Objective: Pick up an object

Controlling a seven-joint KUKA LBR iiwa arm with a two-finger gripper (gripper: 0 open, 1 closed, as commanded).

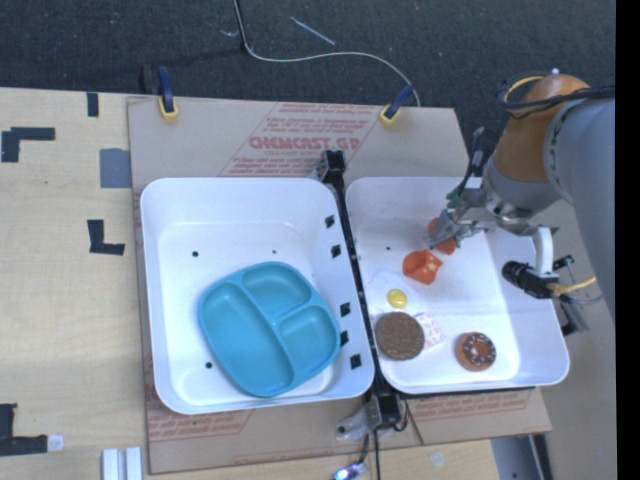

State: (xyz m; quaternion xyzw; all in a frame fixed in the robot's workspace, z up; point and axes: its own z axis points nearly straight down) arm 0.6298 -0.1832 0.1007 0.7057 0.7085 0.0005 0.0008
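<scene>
The camera view shows the grey arm (585,158) reaching in from the right, its orange band (530,133) above the wrist, bent down over the right bin (520,368). The gripper (447,230) is low near the back of this bin. A small red piece sits at its tip, but I cannot tell if the fingers are closed on it or only touching it.

Just beside the gripper, toward the front, lies a red-orange toy object (422,266) with an uneven shape. In front of it is a small yellow piece (397,298). Near the front wall are a round brown cookie (399,336), touching a pale wrapped item (430,328), and a chocolate donut (476,351) with sprinkles, a little apart to the right.

The left bin (165,218) holds 1 blue plate (268,326) with 3 compartments, lying flat.

Both bins stand on a cardboard sheet (290,138) with red printed writing, too blurred to read. 2 clamps with yellow tips (166,103) hold its back edge.
</scene>
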